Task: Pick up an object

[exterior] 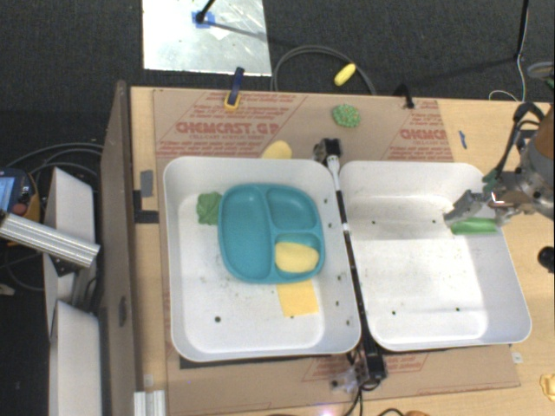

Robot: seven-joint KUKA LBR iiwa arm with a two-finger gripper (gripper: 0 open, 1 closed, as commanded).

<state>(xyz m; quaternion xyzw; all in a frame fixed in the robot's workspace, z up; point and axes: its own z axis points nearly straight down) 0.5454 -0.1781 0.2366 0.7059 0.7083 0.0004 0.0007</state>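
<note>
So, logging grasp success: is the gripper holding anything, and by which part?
Cannot be told: the gripper sits right at the green object in the right bin.

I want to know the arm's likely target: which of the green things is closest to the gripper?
The long green stick in the right bin, just below the gripper. The other green pieces are far off: one beside the blue plate, one behind the bins.

Pincer (pixel 466 208) low, reaching from right

The arm (pixel 539 159) is cut off by the right edge. The green leaf (pixel 209 207) is partly hidden behind the teal plate (pixel 251 245). Claw (pixel 475 208) detail is blurred.
</note>
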